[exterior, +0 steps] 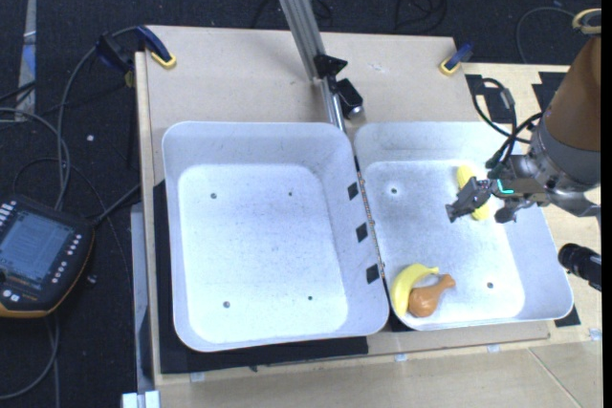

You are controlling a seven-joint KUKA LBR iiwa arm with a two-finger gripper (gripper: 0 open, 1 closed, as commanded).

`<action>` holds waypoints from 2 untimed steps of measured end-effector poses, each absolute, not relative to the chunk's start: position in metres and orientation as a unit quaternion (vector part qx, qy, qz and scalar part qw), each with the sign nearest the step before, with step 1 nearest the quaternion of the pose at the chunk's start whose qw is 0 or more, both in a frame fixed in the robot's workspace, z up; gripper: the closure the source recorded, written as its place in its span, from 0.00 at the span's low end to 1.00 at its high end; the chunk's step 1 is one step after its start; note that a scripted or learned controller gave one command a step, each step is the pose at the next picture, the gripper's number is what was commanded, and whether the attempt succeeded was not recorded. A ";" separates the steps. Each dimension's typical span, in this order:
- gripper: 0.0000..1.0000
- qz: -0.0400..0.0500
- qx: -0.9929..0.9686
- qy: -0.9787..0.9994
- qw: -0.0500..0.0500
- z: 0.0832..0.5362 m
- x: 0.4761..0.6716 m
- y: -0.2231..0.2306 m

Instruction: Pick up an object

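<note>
Pincer [470, 205] of the grey arm [574, 134] hung low over the right bin [535, 301], reaching in from the right edge of the camera view; whether its dark fingers were apart or together could not be told at this scale. Just beside and partly behind the fingers lay a small yellow object [467, 177], its upper end showing above them and another yellow patch showing below (whether it sat between the fingers or merely behind them could not be judged). Orange band [583, 100] of the arm showed above the wrist, near the right edge.

Toward the near left corner of the same bin lay a banana [409, 276], curved and yellow, touching an orange-brown drumstick-shaped toy [428, 294] on its right side. Both were well apart from the pincer.

Left bin [182, 167] stood alongside, its right rim meeting the right bin's left rim along a seam marked by dark clips [363, 232]. Both bins rested on the pale wooden desk [239, 72], which carried yellow-and-blue clamps [158, 48] at its far corners. A slanted metal pole [296, 5] rose from the far end of the seam. On the dark floor to the left lay a control pendant [33, 253] with its cables.
</note>
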State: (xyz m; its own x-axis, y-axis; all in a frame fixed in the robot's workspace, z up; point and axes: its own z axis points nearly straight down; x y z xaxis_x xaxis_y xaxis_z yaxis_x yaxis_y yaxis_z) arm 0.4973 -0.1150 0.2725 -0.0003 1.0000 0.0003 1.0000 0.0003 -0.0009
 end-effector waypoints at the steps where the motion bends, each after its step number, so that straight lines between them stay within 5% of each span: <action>1: 0.00 0.000 -0.707 -0.707 0.000 0.272 0.497 -0.115; 2: 0.00 0.001 -0.707 -0.707 0.002 0.229 0.502 -0.115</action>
